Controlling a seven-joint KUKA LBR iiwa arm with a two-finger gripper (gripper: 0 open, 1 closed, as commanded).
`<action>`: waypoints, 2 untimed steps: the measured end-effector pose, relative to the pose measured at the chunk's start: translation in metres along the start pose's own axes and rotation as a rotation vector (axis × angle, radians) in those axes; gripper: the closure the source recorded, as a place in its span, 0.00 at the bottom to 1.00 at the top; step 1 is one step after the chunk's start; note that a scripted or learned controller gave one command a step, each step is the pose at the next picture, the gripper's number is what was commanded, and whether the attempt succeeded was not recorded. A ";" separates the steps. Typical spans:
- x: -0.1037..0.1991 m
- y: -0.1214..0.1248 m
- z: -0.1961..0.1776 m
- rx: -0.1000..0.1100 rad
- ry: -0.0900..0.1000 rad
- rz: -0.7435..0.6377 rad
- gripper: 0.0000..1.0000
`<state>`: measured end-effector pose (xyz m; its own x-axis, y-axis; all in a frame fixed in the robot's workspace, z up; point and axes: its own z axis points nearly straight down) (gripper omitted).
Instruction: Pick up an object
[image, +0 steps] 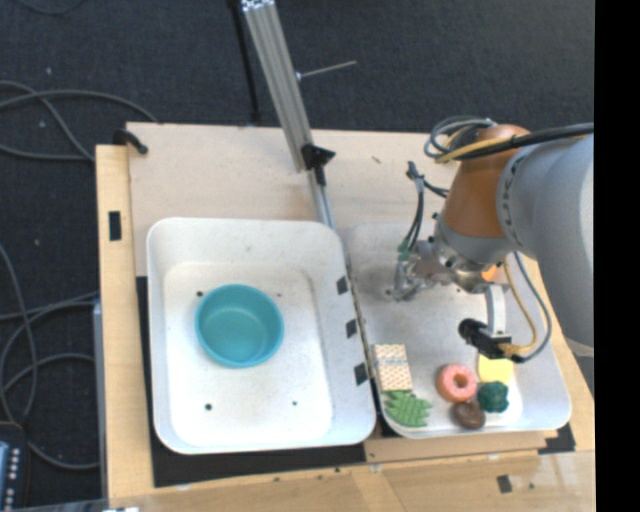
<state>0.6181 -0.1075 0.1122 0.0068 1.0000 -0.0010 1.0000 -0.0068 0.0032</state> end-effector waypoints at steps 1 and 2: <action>0.000 0.003 -0.044 -0.003 0.001 -0.005 1.00; 0.001 0.007 -0.088 -0.003 0.001 -0.010 1.00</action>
